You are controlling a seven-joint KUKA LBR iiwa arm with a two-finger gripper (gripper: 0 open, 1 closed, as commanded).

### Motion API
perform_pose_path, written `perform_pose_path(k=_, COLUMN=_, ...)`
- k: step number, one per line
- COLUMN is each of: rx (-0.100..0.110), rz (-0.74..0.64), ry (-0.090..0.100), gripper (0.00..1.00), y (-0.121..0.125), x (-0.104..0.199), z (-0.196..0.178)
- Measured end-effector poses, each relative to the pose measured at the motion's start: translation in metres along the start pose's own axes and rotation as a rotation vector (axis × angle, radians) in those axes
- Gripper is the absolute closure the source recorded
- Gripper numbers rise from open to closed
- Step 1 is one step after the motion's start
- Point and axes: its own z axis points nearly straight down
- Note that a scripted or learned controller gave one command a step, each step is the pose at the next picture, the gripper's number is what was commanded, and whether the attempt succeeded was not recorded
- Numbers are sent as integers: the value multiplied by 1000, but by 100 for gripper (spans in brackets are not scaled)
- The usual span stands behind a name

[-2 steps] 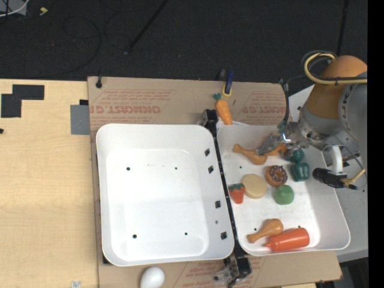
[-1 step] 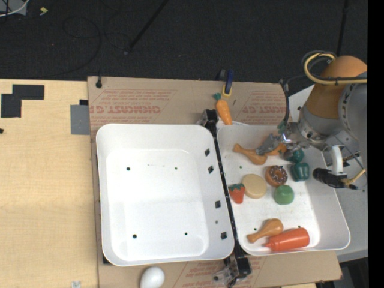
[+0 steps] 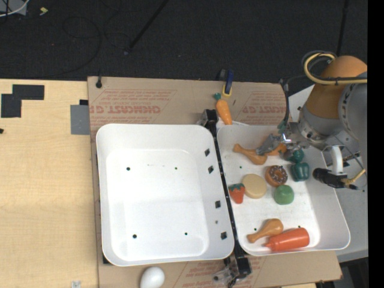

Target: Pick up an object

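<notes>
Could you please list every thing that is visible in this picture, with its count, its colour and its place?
white bins: 2, white, side by side on the bench
carrot: 1, orange, on the right bin's far rim
drumsticks: 2, tan, right bin, one far, one near
red sausage: 1, red-orange, right bin's near edge
round biscuit: 1, beige, right bin's middle
donut: 1, brown, beside the biscuit
strawberry: 1, red, left of the biscuit
green ball: 1, green, right bin
green peppers: 2, dark green, right bin
egg: 1, white, on the bench's near edge
gripper: 1, grey, above the right bin
</notes>
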Motion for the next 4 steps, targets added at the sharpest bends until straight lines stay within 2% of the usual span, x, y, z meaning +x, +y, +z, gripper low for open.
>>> perform_pose_path(k=1, rx=0, rz=0, ry=0, gripper=0, y=0, x=0, z=0)
perform_pose_path(k=2, rx=1, rz=2, ry=-13, gripper=100, y=-1, x=-7, z=-13)
perform_pose_path(k=3, rx=-6, rz=-1, ry=-24, gripper=100, y=-3, x=129, z=-165)
perform_pose_path(k=4, rx=-7, rz=12, ry=-31, gripper=100, y=-7, x=119, z=-354)
